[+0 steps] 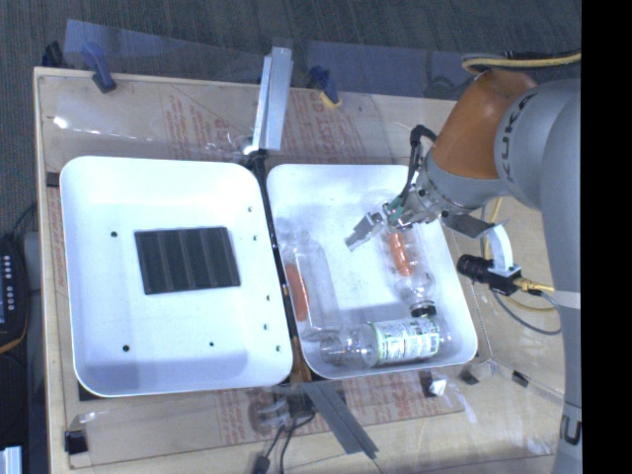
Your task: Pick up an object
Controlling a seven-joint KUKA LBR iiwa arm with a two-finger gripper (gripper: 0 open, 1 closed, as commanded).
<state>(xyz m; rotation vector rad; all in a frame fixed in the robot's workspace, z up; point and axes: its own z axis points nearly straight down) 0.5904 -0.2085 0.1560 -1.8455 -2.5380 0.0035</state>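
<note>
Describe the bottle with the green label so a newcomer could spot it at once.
Start at the right bin of the two white ones, where the tool is working. Along its near edge lies the green-label bottle on its side, black cap towards the arm. The other clear bottles there carry orange contents or labels; this one alone has a green and white label.

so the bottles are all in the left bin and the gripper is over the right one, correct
Not quite. The camera view shows the clear bottles lying in the right bin, not the left. The left bin holds a dark ridged pad. The gripper is over the right bin, as you said.
</note>
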